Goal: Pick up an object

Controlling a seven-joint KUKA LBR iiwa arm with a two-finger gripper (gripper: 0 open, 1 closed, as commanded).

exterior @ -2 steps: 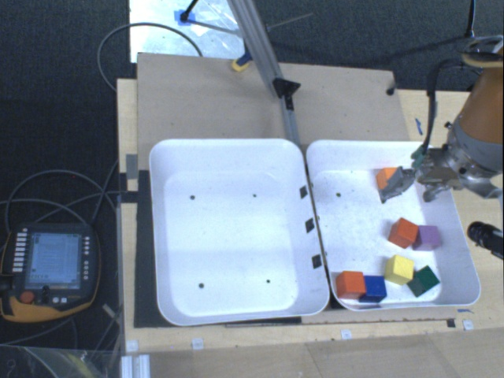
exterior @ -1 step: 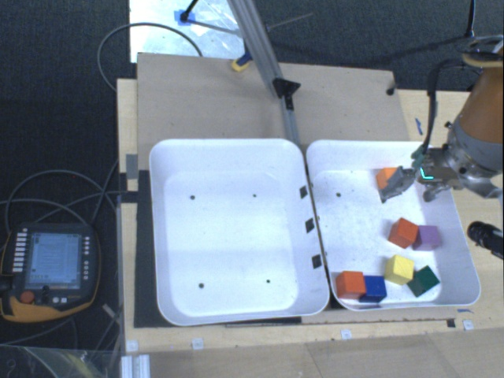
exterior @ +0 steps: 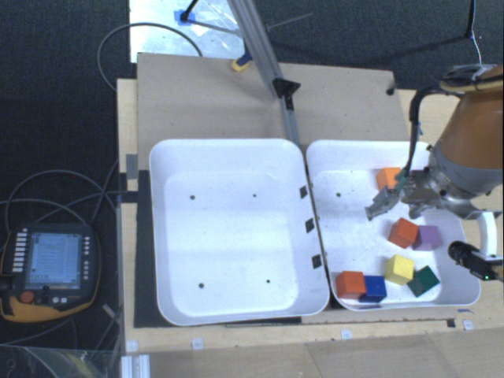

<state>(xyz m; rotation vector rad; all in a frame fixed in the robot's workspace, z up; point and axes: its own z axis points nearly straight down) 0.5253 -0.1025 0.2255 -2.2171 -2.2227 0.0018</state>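
Desk's right bin [exterior: 339,211] held the blocks; hand [exterior: 383,205] hovered, grip state unclear, by orange block [exterior: 387,177]. Crowding risked a miss.

Light is bright and even across the bench, and the two white bins [exterior: 228,227] run close to overexposed, their floors washed pale. A hard glare patch shines off the reflective sheet [exterior: 177,10] at the top. Soft shadows sit under the bin rims. The dark carpet [exterior: 55,93] looks grainy. Focus is slightly soft throughout.
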